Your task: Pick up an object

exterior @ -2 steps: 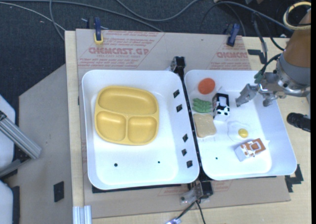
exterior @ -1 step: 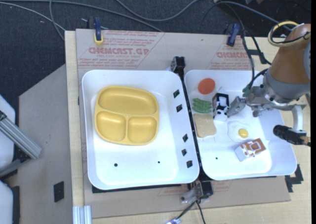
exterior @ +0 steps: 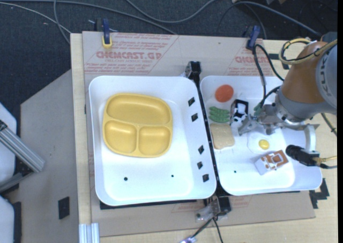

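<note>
The yellow divided tray lies in the far bin, well away from the pincer. In the bin under the pincer, the tan bread slice lies just beside it toward the tray, the green piece and orange ball lie beyond, and the small yellow piece, likely the target, sits nearest. Whether the pincer is released or clenched, I cannot tell.

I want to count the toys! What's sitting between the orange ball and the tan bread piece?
In the camera view, a green leafy toy lies between the orange ball and the tan bread piece, in the right bin.
</note>
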`<control>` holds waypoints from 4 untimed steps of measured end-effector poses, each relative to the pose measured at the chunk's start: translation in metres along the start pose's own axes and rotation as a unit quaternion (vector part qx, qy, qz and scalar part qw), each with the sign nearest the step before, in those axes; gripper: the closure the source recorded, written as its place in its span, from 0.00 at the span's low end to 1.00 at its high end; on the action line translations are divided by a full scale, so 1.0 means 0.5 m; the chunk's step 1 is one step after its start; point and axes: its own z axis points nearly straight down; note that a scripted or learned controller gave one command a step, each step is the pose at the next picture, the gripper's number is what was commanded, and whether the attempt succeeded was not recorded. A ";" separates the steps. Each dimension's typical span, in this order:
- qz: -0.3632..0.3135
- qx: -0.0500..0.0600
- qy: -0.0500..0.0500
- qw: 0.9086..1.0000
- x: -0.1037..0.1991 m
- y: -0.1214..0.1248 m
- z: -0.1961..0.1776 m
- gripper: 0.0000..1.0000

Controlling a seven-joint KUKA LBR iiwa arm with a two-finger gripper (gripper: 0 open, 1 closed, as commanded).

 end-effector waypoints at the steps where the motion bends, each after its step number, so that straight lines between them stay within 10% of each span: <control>1: 0.000 -0.004 -0.001 1.000 -0.001 0.004 -0.029 1.00; 4: -0.001 -0.008 -0.002 1.000 0.031 -0.001 -0.363 1.00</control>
